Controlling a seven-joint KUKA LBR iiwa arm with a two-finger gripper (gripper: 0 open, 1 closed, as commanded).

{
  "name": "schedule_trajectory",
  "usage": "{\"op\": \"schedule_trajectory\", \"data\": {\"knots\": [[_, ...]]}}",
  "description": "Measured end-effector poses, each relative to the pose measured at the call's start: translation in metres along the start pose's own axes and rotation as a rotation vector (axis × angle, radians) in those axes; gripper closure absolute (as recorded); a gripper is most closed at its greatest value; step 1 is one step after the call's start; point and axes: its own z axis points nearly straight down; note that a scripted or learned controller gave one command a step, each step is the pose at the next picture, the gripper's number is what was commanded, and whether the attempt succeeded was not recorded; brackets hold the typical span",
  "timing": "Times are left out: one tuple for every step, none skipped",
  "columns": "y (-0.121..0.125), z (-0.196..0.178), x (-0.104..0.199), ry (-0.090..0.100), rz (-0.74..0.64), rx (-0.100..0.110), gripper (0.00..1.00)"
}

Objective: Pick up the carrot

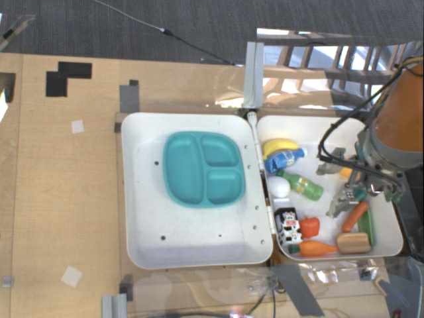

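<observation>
The carrot [318,248] is an orange tapered piece lying along the front wall of the right bin [397,244], between a red piece and a bread-like block. My gripper [337,189] hangs over the right half of this bin, behind and to the right of the carrot and well apart from it. Its grey fingers [340,206] stand open with nothing held between them. A second orange-red elongated piece [355,216] lies slanted just below the gripper.
The right bin also holds a yellow banana [279,144], a blue packet [285,159], a green bottle [302,185], a white egg [280,188], a cow-patterned toy [287,225], a red piece [309,226], a bread-like block [353,242] and a green piece [367,229]. A teal divided plate [202,167] lies in the left bin [152,244].
</observation>
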Motion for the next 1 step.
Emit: {"op": "schedule_trajectory", "data": {"knots": [[-0.0552,0.1257,-0.041,0.01,-0.01,-0.002,0.0]]}}
